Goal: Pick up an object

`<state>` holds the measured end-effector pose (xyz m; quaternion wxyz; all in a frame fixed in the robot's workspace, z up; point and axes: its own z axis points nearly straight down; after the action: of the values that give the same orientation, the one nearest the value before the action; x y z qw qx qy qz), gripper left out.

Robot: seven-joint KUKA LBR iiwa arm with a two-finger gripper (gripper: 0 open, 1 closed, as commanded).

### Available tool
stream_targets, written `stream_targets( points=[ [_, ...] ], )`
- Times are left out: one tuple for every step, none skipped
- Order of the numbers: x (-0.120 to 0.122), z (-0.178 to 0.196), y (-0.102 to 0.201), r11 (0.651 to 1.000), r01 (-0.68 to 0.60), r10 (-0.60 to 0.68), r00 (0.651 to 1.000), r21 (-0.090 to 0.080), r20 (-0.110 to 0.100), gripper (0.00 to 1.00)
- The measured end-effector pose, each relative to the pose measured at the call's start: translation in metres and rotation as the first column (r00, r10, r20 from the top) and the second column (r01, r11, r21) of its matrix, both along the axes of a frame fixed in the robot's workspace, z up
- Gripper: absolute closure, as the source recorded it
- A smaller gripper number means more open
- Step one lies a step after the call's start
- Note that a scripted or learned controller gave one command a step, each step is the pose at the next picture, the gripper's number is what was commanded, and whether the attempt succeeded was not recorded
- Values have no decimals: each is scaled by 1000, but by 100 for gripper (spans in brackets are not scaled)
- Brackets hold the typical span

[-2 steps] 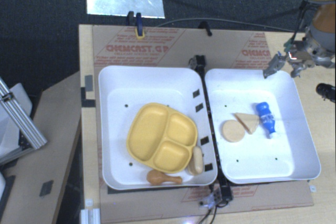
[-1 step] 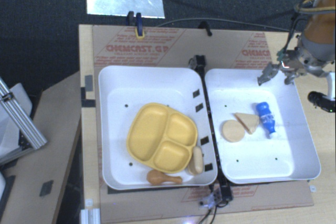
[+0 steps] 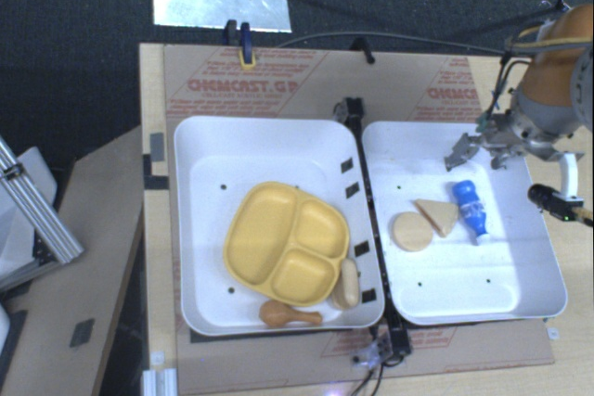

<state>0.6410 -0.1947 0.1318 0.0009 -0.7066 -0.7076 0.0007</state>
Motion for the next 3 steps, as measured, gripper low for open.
stream_targets(
  points=[
    [0,-50,1,1000,-2,2,1000,0,1,0],
    [2,-35,0,1000,-3,3,1000,-2,8,100],
    [8,30,1,1000,-3,3,1000,-3,11,100]
  ],
)
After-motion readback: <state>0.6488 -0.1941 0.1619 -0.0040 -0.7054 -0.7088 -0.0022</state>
